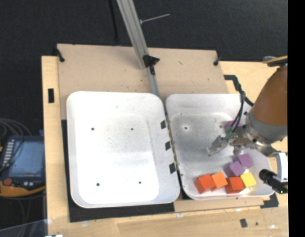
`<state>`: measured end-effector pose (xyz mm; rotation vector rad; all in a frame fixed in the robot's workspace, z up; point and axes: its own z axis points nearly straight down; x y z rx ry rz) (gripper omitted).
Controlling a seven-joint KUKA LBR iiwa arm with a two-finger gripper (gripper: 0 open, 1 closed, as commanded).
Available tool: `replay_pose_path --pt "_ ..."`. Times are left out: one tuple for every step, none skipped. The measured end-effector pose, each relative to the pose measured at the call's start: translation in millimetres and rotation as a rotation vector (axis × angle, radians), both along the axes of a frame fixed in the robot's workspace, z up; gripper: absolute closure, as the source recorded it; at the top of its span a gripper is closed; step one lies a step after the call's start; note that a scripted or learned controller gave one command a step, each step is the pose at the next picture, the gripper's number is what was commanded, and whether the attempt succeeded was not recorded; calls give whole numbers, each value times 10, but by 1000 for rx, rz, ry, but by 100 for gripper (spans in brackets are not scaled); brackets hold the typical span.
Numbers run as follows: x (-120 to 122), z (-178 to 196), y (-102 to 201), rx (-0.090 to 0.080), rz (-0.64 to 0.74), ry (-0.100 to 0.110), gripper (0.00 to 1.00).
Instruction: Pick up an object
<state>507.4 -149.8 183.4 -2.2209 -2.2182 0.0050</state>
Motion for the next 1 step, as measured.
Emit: replay_pose_path --pt "12 -468 76 0 -2 0 0"
